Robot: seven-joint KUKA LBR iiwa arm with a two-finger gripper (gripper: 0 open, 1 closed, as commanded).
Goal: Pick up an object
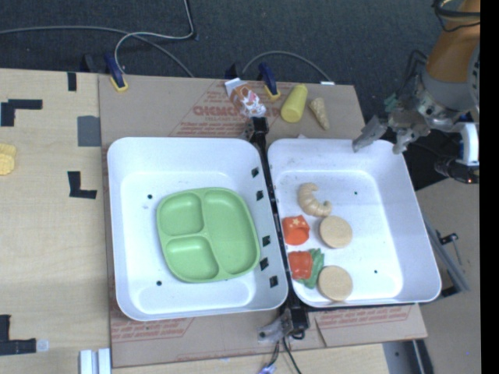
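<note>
Camera view finds the claw [383, 137] spread open and holding nothing, above the right bin's [405, 209] far rim; the croissant [313, 199], biscuits [336, 231] and tomato [295, 230] lie clustered below, so a descent risks striking the wall or nudging neighbours.

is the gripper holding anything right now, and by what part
Nothing is held: the gripper hangs open over the right bin's upper right rim, with nothing between its fingers.

yellow cylinder [294, 103] on cardboard [195, 107] | cone [320, 113] beside it | blue clamps [116, 74]
</note>
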